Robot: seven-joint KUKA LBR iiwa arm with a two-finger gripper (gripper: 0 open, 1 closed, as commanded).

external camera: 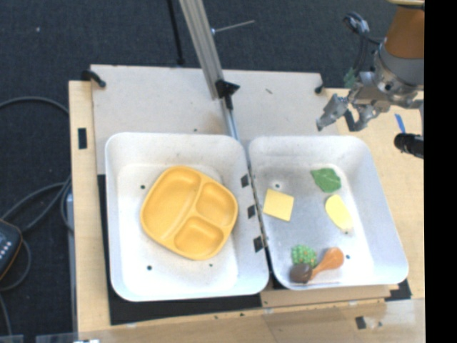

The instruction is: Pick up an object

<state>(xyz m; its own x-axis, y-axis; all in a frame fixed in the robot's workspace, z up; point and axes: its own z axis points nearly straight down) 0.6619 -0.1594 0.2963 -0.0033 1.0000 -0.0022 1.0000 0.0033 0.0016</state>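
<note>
claw (pixel 342 118): fingers apart, nothing held | above right bin (pixel 378 191) far rim

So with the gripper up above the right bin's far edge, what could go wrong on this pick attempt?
1. The green broccoli piece touches the drumstick; a grasp there may catch both or neither.
2. The yellow square slice and the leaf lie flat, so the fingers may slide over them.
3. The gripper hangs over the right bin's rim and could clip it descending.
</note>
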